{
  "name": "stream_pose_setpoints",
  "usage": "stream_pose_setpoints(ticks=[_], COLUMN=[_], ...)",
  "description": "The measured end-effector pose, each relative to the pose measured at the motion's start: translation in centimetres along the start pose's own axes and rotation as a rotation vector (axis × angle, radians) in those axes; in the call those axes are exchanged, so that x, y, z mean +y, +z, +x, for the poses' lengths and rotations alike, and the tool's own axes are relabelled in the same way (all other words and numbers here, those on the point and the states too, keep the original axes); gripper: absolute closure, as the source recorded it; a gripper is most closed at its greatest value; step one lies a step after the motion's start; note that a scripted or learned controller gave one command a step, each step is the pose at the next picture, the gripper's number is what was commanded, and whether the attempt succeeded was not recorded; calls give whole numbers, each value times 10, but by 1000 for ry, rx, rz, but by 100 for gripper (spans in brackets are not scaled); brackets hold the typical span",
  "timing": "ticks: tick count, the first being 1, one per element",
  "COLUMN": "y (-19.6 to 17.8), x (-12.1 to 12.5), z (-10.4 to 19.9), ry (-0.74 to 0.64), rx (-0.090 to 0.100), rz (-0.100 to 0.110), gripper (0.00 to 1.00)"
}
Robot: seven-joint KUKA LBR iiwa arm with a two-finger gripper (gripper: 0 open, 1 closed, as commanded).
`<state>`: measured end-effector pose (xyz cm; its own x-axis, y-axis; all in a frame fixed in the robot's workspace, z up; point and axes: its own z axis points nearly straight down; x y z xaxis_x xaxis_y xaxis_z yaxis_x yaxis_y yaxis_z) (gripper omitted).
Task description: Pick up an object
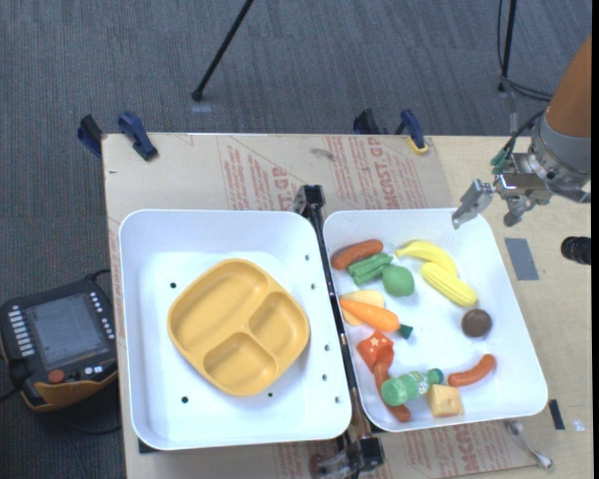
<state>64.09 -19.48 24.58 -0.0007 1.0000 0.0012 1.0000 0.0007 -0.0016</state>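
Note:
My gripper hangs above the far right corner of the right bin, open, with nothing between its fingers. Toy food lies in that bin: a banana and a corn cob nearest the gripper, a red sausage, a green pod, a green lime, a carrot, a brown ball, a red pepper, a green bottle, a cheese cube and a second sausage.
The left bin holds a yellow divided plate. Blue clamps grip the bench's far edge. A teach pendant lies off the bench at the left. A tripod leg crosses the floor behind.

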Motion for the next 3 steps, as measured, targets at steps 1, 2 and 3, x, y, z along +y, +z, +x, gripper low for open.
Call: stream_pose_setpoints(ticks=[1,2,3], y=[112,158,148], x=[-38,-2,-2], z=[-12,11,11], ry=[265,34,34], rx=[1,0,1], rz=[3,0,1], gripper=[0,0,100])
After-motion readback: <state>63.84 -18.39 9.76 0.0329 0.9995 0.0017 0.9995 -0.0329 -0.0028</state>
